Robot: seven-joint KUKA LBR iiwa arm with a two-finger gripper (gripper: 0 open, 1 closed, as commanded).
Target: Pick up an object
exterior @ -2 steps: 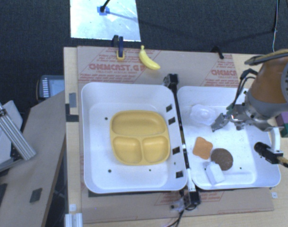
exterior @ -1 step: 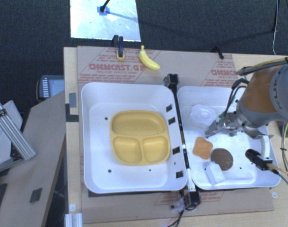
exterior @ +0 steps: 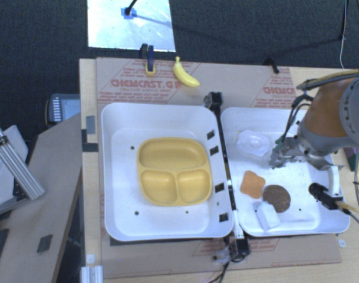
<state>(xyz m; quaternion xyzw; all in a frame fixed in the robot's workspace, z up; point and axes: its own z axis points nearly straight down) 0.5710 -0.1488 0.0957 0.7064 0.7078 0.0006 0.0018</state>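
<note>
The arm (exterior: 338, 114) comes in from the right side of the camera view, its grey body bulky at the frame edge, with the orange band (exterior: 323, 108) wrapped around it just above the wrist. Below the band the grey wrist narrows and slants down and to the left. The end effector (exterior: 277, 158) sits at its lower left tip, pointing downward, low and close to the surface beneath it. Thin cables run alongside the wrist above the end effector.
</note>
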